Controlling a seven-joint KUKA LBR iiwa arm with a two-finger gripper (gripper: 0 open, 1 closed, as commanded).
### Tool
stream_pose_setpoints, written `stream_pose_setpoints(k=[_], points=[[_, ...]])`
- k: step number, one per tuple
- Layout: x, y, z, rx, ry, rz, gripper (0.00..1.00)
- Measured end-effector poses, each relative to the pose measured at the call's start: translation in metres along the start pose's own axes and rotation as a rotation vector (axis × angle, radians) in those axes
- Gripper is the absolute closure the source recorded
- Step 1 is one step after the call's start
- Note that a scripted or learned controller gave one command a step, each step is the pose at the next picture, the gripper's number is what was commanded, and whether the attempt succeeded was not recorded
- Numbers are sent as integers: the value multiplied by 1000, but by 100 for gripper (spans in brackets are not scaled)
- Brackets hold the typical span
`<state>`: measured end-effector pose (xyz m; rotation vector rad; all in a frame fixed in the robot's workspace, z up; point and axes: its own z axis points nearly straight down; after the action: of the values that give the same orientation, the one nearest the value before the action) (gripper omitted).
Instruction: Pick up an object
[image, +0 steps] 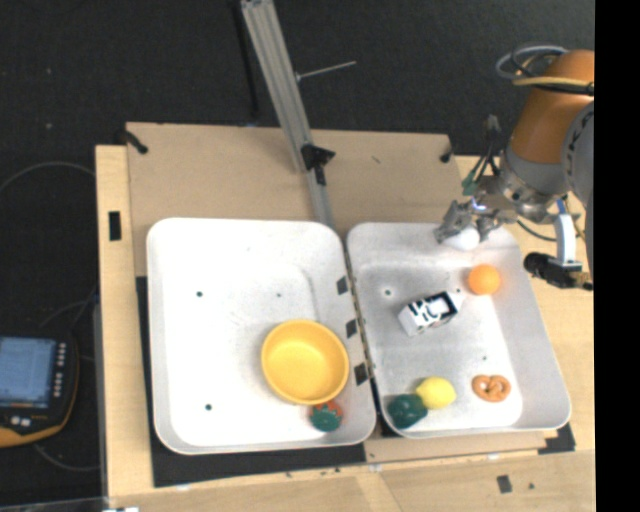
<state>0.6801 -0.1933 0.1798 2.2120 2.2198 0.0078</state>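
One fixed camera looks down at a slant from above the bench (240, 180), far enough off to take in both white bins. The tool (462, 232) sits at the upper right of the view, with the bins spread below and left of it.

Even overhead light, fairly bright; the white bins (250, 260) wash out with mild glare; shadows are soft and short; overall focus is slightly soft.
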Motion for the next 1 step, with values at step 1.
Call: stream_pose_setpoints(k=[1], points=[[4, -5, -61, 0, 0, -3, 100]])
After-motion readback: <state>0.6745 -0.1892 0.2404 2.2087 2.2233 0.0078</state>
